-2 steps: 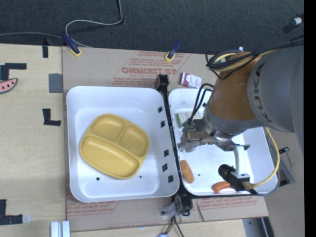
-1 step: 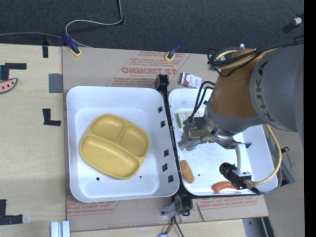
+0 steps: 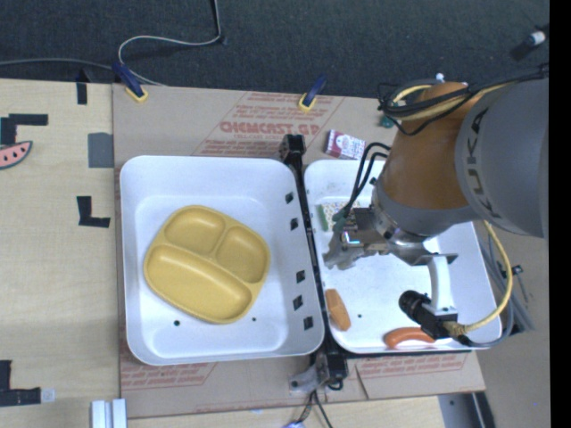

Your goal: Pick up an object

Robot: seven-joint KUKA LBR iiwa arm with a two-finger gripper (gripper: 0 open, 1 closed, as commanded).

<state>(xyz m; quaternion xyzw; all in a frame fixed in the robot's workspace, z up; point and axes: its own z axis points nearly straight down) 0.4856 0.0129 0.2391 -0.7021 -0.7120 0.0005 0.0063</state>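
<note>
Grey arm (image 3: 508, 163), orange band (image 3: 424, 163), yellow and black cables (image 3: 415, 96)

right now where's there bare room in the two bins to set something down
Left bin: bare floor rings the yellow divided plate, widest along the near wall and the far right corner. Right bin: crowded; the arm and end effector hang over its middle, with a hot dog and an orange piece at the near edge. A small bare patch lies between those two.

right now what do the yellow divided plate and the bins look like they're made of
Yellow divided plate: looks like moulded plastic, matte, with soft rounded compartment ridges and even colour. Left bin and right bin: probably smooth white plastic, slightly glossy, with thin rounded rims; could be coated metal.
</note>
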